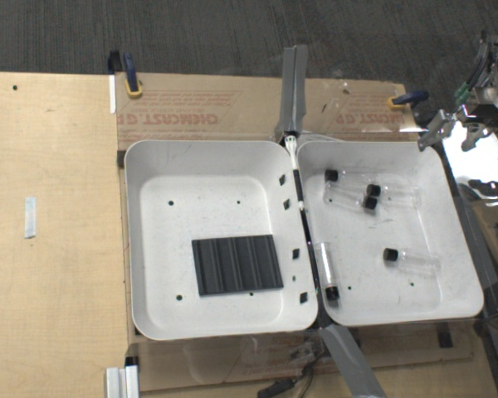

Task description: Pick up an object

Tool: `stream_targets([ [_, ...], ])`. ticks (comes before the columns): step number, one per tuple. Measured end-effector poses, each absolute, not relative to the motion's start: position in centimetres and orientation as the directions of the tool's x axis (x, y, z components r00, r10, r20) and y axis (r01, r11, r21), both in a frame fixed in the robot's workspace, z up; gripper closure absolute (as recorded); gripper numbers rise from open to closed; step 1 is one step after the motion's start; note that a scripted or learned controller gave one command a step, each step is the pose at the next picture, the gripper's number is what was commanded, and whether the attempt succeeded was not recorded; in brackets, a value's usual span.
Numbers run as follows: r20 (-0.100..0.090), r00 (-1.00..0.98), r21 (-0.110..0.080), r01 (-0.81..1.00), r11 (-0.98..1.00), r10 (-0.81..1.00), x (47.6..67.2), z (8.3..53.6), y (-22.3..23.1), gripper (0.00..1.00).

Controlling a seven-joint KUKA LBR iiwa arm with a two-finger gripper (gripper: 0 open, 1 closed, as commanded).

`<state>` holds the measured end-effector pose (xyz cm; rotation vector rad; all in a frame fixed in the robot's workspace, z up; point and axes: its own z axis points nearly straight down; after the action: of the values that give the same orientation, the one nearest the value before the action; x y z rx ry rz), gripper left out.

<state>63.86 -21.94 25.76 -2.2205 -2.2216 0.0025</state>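
A dark ribbed rectangular slab (236,264) lies flat in the left bin (149,222), towards its front. In the right bin (448,222) lie several clear tubes with black caps. One tube (344,187) is at the back left and another (382,197) sits beside it. A third tube (408,259) is at the right, and one more (324,270) rests along the bin's left wall. My gripper (467,125) hangs over the right bin's far right corner, above and away from every tube; it is partly cut off by the view's edge.
A grey divider bar (294,89) runs between the two bins at the back. Clamps (131,80) (405,100) hold cardboard behind the bins. Bare wooden bench (50,222) lies to the left, with a small pale strip (30,217) on it.
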Motion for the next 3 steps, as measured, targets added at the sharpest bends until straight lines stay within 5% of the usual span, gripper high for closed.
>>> stream_targets([
  [1, -0.001, -0.054, -0.001, 0.999, 0.054, 0.999, 62.4, 21.6, -22.2, 0.00],
  [3, 0.000, -0.183, -0.001, 0.983, 0.183, 0.983, 63.8, 12.0, -18.6, 0.00],
])
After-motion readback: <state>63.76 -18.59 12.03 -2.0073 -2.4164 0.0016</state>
